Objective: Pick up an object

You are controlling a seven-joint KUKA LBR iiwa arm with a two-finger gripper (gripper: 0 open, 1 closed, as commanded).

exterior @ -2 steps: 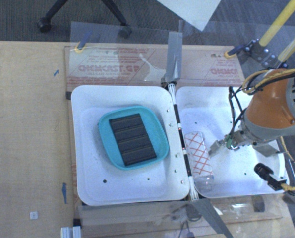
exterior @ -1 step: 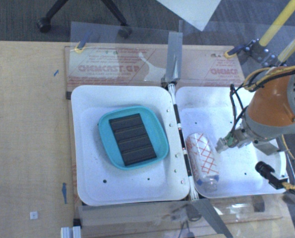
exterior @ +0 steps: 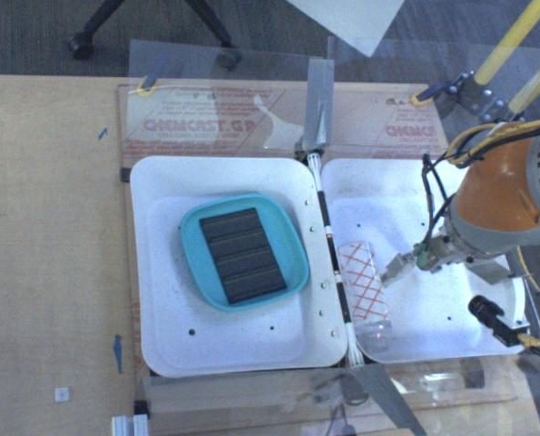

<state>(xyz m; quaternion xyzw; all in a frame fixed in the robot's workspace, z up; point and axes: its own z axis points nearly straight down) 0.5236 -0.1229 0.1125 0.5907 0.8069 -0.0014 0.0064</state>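
Now claw beside glass, against bin's left wall

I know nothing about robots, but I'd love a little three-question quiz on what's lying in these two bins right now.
1. True or false: the teal tray lies in the left bin.
2. Which thing does the gripper hang nearest? A) the teal tray B) the clear glass with a red lattice pattern C) the office chair base
3. Fill in: the glass lies on its ____ in the right bin, close to the divider between the bins.

Key: 1 true; 2 B; 3 side.
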